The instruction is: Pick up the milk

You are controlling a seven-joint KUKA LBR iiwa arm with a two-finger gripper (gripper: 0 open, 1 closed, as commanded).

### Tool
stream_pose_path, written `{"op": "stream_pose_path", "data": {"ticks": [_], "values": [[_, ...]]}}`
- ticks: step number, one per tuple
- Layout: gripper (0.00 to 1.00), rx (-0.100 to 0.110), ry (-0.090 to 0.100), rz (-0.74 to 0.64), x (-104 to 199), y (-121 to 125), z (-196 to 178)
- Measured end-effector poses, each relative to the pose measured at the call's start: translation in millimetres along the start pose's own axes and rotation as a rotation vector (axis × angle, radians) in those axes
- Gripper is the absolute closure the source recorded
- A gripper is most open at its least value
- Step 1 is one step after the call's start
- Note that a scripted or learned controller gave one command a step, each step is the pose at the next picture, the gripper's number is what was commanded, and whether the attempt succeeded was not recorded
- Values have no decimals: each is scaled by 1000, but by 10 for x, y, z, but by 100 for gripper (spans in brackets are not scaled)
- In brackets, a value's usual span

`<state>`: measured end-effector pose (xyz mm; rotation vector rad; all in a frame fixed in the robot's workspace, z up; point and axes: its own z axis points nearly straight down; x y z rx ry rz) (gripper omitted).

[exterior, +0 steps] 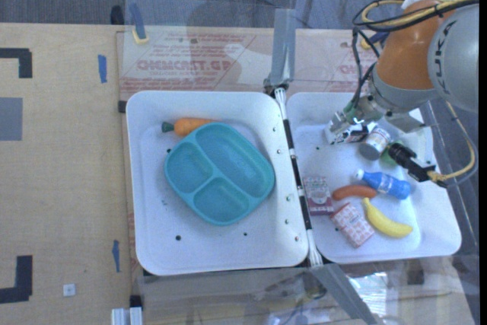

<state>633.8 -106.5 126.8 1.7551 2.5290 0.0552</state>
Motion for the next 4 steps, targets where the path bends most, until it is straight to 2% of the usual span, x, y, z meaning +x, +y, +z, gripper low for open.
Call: {"op": "stream_pose_path", "data": {"ticks": [1,2,3,4], "values": [[0,3,1,0,1,-10,13],[0,22,11,-196,-429,35,197],[100,8,-5,-196,-475,85,28],[0,13,-2,-196,-467,67,62]]}}
